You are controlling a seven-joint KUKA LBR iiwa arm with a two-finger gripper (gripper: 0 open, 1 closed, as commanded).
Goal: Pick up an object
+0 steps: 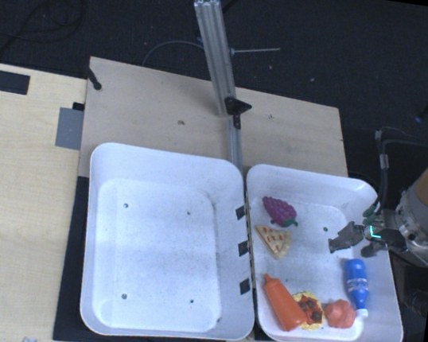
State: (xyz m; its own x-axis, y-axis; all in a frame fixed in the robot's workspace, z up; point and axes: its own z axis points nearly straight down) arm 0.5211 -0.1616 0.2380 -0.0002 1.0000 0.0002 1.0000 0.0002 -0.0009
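White right bin (331, 194) holds a blue bottle (355, 283), purple grapes (278, 210) and an orange carrot (283, 304). Gripper (357, 241) hovers just above the bottle, fingers spread and empty; it should descend squarely astride the bottle before closing.

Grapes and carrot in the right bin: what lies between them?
The waffle wedge lies between the grapes and the carrot, seen in the camera view.
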